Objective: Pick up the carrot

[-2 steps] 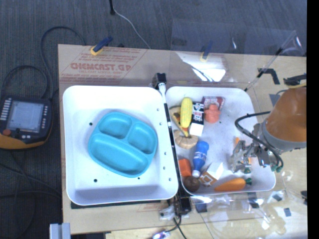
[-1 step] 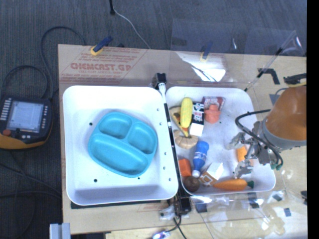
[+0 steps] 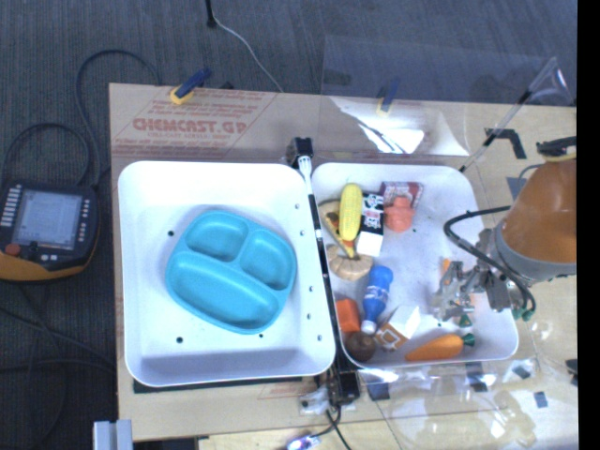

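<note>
The carrot (image 3: 436, 348) is orange with a green tip and lies flat at the front edge of the right bin (image 3: 427, 251). My gripper (image 3: 457, 298) hangs low over the right bin's right side, a short way above and to the right of the carrot. Nothing shows between the carrot and the gripper, and the carrot rests on the bin floor. The arm's orange band (image 3: 548, 214) reaches in from the right.
The right bin also holds a banana (image 3: 350, 214), a blue bottle (image 3: 377, 293), an orange can (image 3: 348, 315), a small peach-coloured item (image 3: 400, 216), a white box (image 3: 405, 324) and a dark round item (image 3: 361, 345). A blue divided plate (image 3: 232, 268) lies in the left bin (image 3: 150, 251).
</note>
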You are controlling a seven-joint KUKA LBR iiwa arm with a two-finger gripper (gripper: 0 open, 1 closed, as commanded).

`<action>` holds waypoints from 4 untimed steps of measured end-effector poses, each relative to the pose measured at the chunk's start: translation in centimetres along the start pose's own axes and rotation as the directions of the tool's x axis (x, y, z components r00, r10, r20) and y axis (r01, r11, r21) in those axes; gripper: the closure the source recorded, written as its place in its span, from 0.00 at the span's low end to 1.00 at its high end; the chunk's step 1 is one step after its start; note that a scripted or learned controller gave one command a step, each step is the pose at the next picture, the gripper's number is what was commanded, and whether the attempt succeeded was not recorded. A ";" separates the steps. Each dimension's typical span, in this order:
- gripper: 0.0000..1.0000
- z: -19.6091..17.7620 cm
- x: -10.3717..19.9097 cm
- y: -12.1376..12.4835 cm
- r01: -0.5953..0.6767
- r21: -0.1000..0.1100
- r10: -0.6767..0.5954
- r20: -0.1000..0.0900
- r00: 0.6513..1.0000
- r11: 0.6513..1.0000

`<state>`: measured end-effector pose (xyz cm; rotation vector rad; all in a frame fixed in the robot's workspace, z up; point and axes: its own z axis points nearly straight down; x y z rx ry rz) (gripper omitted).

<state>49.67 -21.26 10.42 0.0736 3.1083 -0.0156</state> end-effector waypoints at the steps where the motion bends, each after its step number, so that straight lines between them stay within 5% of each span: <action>1: 0.00 -0.1 -0.2 0.0 0.000 0.002 0.000 0.005 1.000 1.000; 2: 1.00 -1.0 -0.3 -0.1 -0.001 0.003 0.001 0.006 1.000 1.000; 3: 0.00 -1.0 -0.2 0.0 -0.001 0.003 0.001 0.005 1.000 1.000; 4: 0.00 1.4 -2.3 -0.9 -0.201 -0.003 0.201 -0.026 0.979 0.980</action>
